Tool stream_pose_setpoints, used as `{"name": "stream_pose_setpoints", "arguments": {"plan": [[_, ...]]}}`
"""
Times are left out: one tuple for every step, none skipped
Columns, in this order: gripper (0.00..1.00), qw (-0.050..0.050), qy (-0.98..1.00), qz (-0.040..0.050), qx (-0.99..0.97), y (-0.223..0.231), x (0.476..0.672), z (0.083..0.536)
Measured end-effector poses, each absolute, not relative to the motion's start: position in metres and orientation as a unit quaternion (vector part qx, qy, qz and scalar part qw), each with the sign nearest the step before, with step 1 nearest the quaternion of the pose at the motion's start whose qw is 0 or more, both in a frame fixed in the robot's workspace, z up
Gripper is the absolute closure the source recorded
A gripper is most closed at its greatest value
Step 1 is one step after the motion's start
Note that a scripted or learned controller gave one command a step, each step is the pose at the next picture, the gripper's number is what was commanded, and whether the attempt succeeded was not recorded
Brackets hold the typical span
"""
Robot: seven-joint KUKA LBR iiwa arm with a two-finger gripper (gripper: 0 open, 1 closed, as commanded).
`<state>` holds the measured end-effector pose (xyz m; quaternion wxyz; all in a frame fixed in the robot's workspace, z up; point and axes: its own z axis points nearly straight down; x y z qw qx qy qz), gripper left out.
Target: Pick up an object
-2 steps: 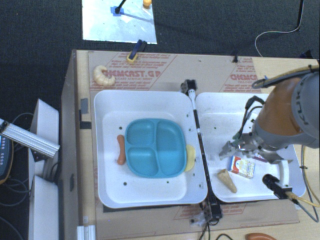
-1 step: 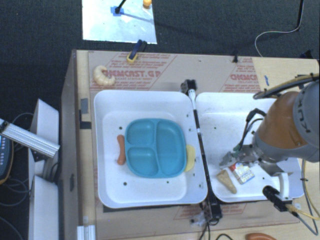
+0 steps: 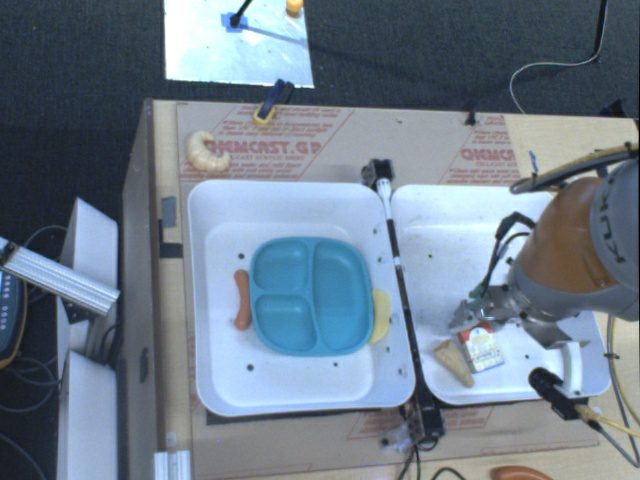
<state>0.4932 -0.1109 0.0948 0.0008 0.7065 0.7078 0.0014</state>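
bench: brown cardboard-topped bench [image 3: 420,138], dark carpet around | gripper [image 3: 472,315] low in right white bin [image 3: 440,218], jaw state unclear | small red-white carton [image 3: 482,347] just below jaws, tan wedge [image 3: 452,360] beside | blue divided plate [image 3: 308,296] far left

Reaching in from 3 o'clock, grey with orange band above the wrist, bent downward toward 8 o'clock. End effector [image 3: 472,315] low, finger detail too small to make out.
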Motion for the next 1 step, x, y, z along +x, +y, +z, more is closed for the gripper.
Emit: {"name": "stream_pose_setpoints", "arguments": {"plan": [[1.0,0.001,0.708,0.0014,0.706,-0.0562,0.5139,0.1848]]}}
